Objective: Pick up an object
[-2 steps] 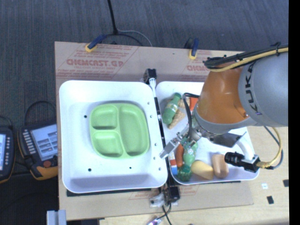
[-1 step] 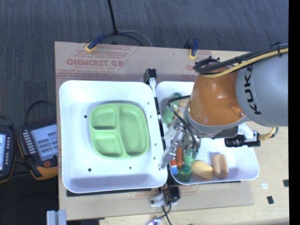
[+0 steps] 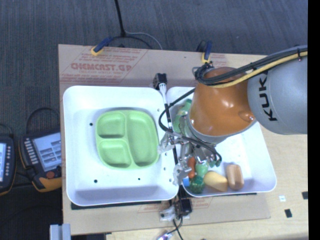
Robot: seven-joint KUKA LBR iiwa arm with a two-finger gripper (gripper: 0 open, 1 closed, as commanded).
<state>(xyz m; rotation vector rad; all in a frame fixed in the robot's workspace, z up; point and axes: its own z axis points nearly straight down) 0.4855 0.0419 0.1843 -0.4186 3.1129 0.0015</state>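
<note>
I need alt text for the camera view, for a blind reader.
A grey and orange robot arm reaches into the right white bin, its gripper low over small toy foods. The left white bin holds a green divided tray.

Several small objects lie clustered at the near edge of the right bin (image 3: 260, 184). A brown, rounded piece like a bread roll (image 3: 234, 176) lies furthest right, upright on its long axis. Just beside it, touching, a pale yellow rounded object (image 3: 216, 180) lies tilted, its narrower end pointing left. Next to that sits a green object (image 3: 200, 169), with a dark green-blue one (image 3: 195, 184) just below it against the bin's near wall. A small orange-red piece (image 3: 191, 173) shows at their left, partly hidden, its shape unclear.
</note>
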